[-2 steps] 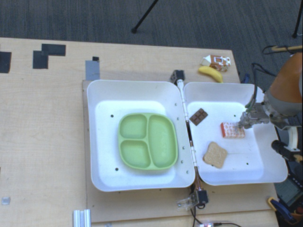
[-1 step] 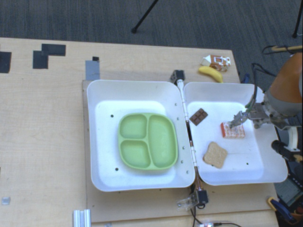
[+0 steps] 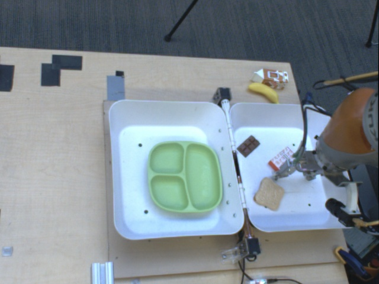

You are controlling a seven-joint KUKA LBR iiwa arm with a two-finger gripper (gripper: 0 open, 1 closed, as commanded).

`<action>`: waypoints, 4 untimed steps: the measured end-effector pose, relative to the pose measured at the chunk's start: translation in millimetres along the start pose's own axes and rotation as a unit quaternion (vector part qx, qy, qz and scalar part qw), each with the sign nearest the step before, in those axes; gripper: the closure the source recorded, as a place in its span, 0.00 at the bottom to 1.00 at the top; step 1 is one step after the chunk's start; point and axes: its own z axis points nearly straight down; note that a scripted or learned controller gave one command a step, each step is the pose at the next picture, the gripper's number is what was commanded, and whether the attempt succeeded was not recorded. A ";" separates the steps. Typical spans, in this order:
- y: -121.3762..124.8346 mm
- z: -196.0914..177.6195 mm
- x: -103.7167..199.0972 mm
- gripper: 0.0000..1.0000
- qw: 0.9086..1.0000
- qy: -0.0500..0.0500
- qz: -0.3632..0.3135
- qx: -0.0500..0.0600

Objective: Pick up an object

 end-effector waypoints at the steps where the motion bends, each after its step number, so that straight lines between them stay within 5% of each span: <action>1: 2.0 -11.9 -0.3 1.00 1.000 0.000 0.000 -0.003; 2: 1.9 -11.8 -0.3 0.00 1.000 0.000 0.000 -0.003; 3: 3.5 -22.5 0.3 1.00 1.000 0.000 -0.001 -0.005; 4: 3.5 -22.4 0.3 0.00 1.000 0.000 -0.001 -0.004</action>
